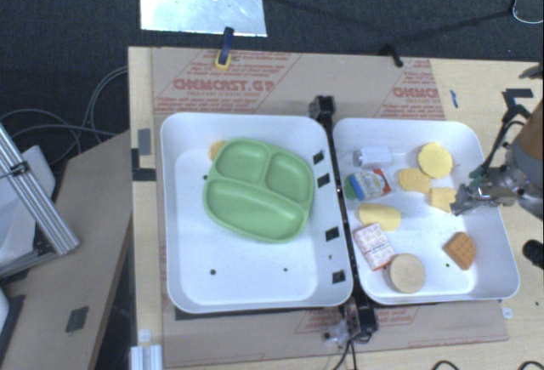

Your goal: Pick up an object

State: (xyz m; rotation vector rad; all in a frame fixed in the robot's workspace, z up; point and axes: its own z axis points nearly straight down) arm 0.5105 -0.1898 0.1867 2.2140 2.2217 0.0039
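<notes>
The gripper (467, 200) is seen low over the right bin (501, 275), just beside a pale yellow block (441, 197); its opening cannot be told; a green divided plate (257, 189) is seen in the left bin (187, 275).

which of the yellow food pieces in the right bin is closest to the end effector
The small pale yellow block at the right bin's right side, just left of the end effector. The round yellow disc, yellow wedge and yellow oval lie farther left.
</notes>
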